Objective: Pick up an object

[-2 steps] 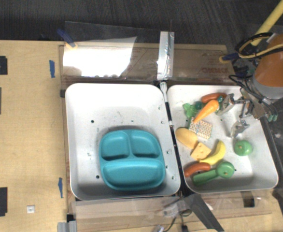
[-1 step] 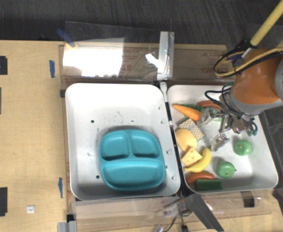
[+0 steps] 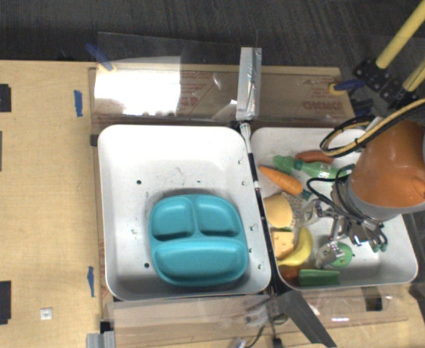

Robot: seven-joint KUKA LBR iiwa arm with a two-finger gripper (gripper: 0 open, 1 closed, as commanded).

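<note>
Gripper (image 3: 337,246): low in the right bin (image 3: 401,267); finger state cannot be told. Banana (image 3: 297,247): just left of it, long axis running near to far. Carrot (image 3: 281,180): beyond and left, tip pointing far-left. Green item (image 3: 318,275): just nearer, lying crosswise. Teal tray (image 3: 196,239): left bin (image 3: 125,194).

Bench top (image 3: 38,194): pale wood-coloured board, well to the gripper's left, marked with black angle brackets (image 3: 2,96) and short blue tape strips (image 3: 78,102). Floor (image 3: 162,6): dark grey, beyond the bench, up and left of the gripper. Clear plastic sheet (image 3: 162,85): behind the bins, catching bright glare. Upright silver divider (image 3: 247,82): stood between the bins' far edges.
</note>
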